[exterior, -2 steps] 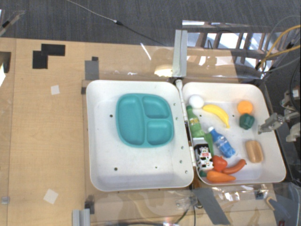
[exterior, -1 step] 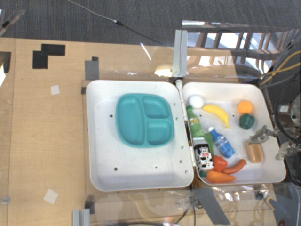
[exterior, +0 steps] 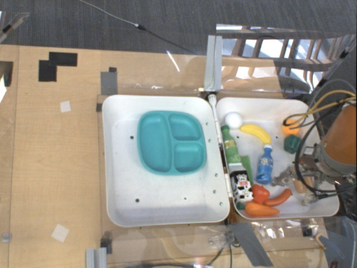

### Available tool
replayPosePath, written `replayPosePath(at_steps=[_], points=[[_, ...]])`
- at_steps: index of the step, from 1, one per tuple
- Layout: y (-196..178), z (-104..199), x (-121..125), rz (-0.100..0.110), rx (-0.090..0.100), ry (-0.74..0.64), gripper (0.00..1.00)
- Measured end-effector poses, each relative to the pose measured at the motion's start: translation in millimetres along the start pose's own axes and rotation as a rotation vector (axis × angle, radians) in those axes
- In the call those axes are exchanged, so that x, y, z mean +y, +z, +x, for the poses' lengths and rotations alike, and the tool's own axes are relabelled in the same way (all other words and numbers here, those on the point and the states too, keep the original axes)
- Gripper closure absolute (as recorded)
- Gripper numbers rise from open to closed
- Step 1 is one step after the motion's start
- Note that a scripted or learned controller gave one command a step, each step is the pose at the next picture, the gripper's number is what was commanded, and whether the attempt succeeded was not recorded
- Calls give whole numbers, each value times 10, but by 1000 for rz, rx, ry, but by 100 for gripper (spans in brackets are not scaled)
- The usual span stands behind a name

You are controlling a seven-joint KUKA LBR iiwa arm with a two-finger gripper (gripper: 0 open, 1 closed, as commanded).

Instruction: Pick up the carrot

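Low in right bin (exterior: 333,208), carrot (exterior: 261,209) beside cow-patterned carton (exterior: 241,186), end effector (exterior: 304,186) state unclear

A light wooden bench (exterior: 50,166) carries two shallow white bins side by side and touching, the left bin (exterior: 117,205) and the right bin (exterior: 329,208), with black patches (exterior: 56,65) and small pale squares (exterior: 65,106) on its bare surface at left.

No text can be read; the label on the blue bottle (exterior: 265,166) is too blurred.
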State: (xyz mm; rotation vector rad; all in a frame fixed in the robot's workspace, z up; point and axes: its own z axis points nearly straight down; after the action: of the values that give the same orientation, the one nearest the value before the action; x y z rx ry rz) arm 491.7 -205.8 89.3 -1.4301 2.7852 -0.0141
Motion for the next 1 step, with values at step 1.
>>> replayPosePath(at_steps=[1], points=[[-525,-413,-550,-2,-1,131,0]])
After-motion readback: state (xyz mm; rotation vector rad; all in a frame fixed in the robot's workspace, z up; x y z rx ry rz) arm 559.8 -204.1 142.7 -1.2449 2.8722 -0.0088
